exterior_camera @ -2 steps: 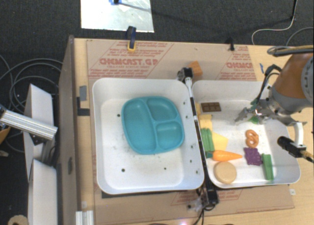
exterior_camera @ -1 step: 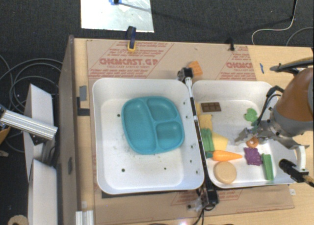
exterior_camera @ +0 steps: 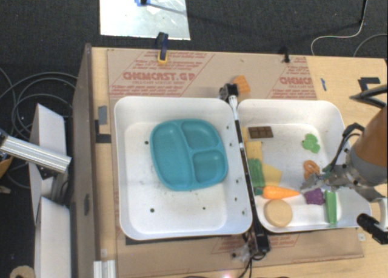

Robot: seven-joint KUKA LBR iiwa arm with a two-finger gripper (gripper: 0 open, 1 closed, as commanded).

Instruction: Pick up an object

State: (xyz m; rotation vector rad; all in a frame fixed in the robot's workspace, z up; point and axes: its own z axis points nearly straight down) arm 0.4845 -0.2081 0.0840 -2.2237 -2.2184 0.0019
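Camera view: carrot (exterior_camera: 281,193) beside purple toy (exterior_camera: 314,196)

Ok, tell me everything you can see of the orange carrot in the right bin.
The carrot looks like a smooth plastic toy, orange, tapered, lying flat and roughly crosswise in the right bin, narrow end toward the purple piece. It sits just above the tan disc and below the green and yellow blocks. Whether it touches them is unclear.

A brown bench (exterior_camera: 182,73) printed with red lettering carries two shallow white bins side by side, the left bin (exterior_camera: 130,167) and the right bin (exterior_camera: 285,113), their inner rims touching.
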